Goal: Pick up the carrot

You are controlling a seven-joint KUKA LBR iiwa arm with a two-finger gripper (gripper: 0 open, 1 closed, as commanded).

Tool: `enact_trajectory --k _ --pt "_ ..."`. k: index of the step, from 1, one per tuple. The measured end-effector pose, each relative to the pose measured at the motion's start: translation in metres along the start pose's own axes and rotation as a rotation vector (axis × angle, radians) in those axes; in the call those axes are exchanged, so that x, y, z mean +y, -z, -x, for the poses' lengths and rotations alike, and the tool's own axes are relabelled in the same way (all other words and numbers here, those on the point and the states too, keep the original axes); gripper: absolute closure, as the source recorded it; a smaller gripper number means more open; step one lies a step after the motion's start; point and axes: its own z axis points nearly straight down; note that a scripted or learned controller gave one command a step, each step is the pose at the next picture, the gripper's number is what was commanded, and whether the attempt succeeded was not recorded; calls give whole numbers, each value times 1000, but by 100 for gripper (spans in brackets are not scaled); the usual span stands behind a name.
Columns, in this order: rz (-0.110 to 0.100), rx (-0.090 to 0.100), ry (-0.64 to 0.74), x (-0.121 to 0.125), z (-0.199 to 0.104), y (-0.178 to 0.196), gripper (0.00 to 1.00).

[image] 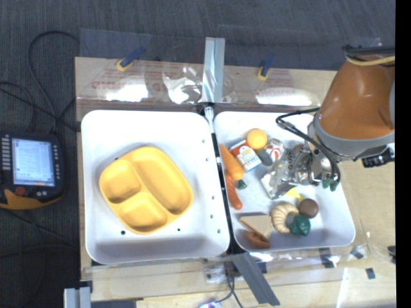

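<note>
The carrot [231, 164] is orange with a small green stem end and lies along the left wall of the right bin [340, 226], pointing up and down the view. My gripper [282, 179] hangs over the middle of the right bin, to the right of the carrot and apart from it. Its metal fingers point down-left among the toy foods, and a yellow piece shows just below them. I cannot make out the gap between them.
The right bin also holds an orange ball [257, 138], a red-and-white carton [247, 156], a croissant [281, 217], a brown ball [309, 208], a green piece [299, 226] and a brown wedge [255, 233]. A yellow divided tray [145, 188] lies in the left bin [103, 133].
</note>
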Motion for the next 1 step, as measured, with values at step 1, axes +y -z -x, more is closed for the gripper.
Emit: enact_trajectory --k 1 --pt "0 -17 -49 -19 -13 96 100"
